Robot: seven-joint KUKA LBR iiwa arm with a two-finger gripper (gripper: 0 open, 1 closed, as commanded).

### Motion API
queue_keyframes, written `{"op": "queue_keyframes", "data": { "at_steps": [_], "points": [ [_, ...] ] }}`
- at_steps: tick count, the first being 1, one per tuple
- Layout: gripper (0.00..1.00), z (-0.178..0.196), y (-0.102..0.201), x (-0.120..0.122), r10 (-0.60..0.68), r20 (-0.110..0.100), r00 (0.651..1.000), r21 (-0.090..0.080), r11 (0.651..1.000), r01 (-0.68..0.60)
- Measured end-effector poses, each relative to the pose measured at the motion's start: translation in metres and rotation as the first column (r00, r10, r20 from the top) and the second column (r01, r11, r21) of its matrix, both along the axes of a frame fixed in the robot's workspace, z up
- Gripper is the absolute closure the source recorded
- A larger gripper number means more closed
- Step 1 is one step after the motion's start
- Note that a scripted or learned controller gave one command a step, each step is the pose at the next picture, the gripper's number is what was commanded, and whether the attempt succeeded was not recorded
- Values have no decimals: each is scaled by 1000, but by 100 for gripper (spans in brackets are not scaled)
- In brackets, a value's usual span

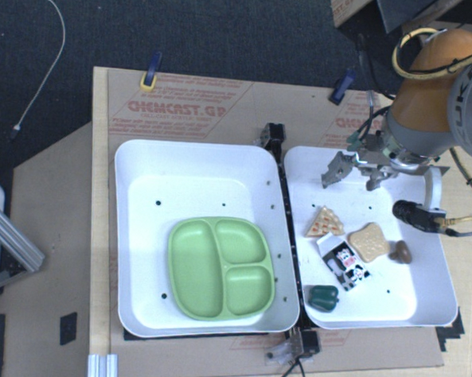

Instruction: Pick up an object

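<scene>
Brown board [225, 103] under bins: red print "CHEMCAST GP", 1 big line w/ smaller lines above & below, too small to read; repeated at right, partly hidden.

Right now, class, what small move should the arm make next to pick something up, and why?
Probably lower the open claw toward the pizza slice. The claw hangs above the right bin holding nothing, and the slice is the nearest item.

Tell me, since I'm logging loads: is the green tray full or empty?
Empty. All three compartments of the green tray show bare green plastic; it lies flat in the left bin.
</scene>
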State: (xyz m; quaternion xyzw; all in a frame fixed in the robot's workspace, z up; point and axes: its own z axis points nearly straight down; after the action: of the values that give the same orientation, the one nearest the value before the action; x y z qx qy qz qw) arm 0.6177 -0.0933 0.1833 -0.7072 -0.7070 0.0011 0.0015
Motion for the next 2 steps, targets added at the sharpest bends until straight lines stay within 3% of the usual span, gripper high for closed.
{"op": "queue_keyframes", "data": {
  "at_steps": [2],
  "points": [
    [0, -99, 1, -9, 0, -4, 1000, 1, 1000, 0]
  ]
}}
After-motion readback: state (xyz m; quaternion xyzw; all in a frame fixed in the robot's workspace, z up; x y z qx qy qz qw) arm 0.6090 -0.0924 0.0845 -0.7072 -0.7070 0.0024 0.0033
